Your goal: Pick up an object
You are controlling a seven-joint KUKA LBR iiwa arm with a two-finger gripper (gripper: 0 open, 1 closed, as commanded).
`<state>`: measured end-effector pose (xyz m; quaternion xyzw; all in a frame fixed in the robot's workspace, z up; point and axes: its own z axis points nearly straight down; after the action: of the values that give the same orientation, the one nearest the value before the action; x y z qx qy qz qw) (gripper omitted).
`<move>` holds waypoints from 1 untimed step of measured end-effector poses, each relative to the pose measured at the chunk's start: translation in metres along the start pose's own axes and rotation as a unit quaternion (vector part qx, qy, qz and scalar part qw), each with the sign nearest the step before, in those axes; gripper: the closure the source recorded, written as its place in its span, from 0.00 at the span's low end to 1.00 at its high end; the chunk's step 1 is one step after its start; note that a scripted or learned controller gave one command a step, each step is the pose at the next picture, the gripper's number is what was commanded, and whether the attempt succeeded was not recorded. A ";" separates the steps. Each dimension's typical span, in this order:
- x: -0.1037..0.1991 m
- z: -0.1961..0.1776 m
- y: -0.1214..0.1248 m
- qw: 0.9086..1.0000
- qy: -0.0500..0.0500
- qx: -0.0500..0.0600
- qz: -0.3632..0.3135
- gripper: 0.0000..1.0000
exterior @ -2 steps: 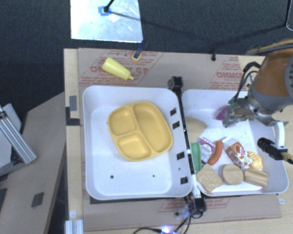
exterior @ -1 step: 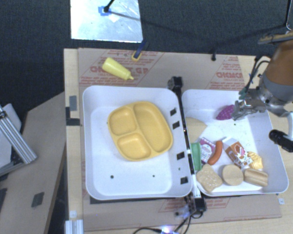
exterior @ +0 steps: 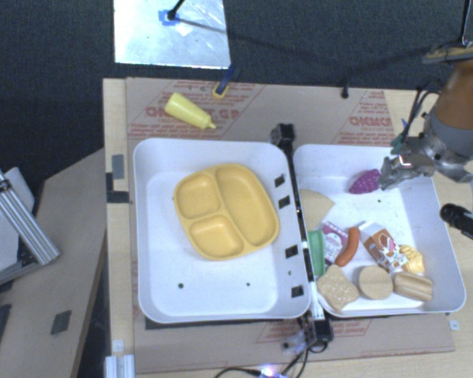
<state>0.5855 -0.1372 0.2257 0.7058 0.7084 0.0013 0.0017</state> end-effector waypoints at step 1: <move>0.049 -0.010 -0.015 1.000 0.001 0.001 -0.003 1.00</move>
<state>0.5703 -0.0879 0.2360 0.7040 0.7102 0.0015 0.0001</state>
